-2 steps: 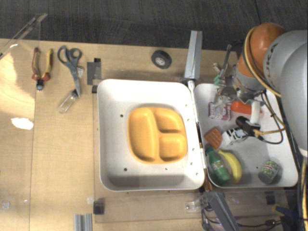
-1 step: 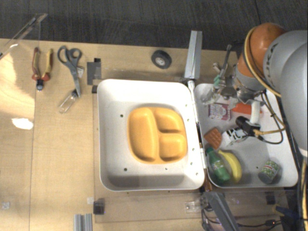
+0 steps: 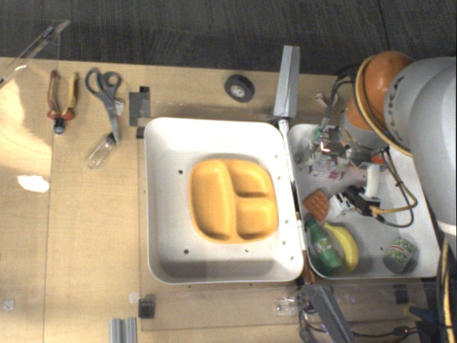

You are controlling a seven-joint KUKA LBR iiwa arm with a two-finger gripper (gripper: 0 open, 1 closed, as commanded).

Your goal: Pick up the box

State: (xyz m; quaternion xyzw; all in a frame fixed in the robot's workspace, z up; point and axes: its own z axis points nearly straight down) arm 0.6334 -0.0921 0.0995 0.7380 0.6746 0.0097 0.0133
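camera view — arm (image 3: 414,106) is reaching over right bin (image 3: 428,263) at 3 o'clock | jaws' state: cannot tell | box (image 3: 325,164) is lying at bin's 11 o'clock — seemingly not lifted; pick still pending

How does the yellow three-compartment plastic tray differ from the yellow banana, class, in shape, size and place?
The yellow three-compartment plastic tray is broad and squarish with rounded corners; the yellow banana is slim and curved. The tray is far larger. The tray lies alone in the left white bin; the banana lies in the right white bin, beside a green bottle. Both are yellow.
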